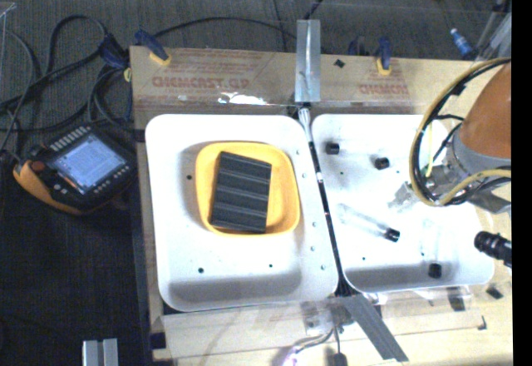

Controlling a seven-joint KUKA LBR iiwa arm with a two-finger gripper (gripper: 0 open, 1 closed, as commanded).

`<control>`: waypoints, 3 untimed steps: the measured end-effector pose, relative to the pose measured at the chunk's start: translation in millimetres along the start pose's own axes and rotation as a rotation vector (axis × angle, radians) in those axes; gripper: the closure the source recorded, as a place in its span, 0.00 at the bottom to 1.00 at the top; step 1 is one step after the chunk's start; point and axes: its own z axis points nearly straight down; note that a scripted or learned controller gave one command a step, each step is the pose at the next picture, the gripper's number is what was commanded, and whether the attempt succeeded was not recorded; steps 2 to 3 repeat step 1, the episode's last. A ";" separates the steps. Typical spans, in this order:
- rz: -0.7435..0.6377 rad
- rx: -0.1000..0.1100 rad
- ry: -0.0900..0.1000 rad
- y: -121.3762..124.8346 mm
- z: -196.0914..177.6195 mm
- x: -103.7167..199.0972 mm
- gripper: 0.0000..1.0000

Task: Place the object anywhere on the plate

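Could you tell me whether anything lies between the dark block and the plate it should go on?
Nothing visible does: the dark block already lies on the yellow plate in the left bin, with the arm over the right bin.

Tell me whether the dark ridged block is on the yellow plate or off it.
On it: the dark ridged block lies flat inside the yellow plate, its rim showing around it.

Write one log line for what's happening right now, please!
object: dark ridged block lying on yellow plate | plate: in left bin | arm: over right bin
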 end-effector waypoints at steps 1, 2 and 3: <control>0.000 0.000 0.000 0.0 0.0 0.0 0.00; 0.000 0.000 0.000 0.0 0.0 0.0 0.00; 0.000 0.000 0.000 0.0 0.0 0.0 0.00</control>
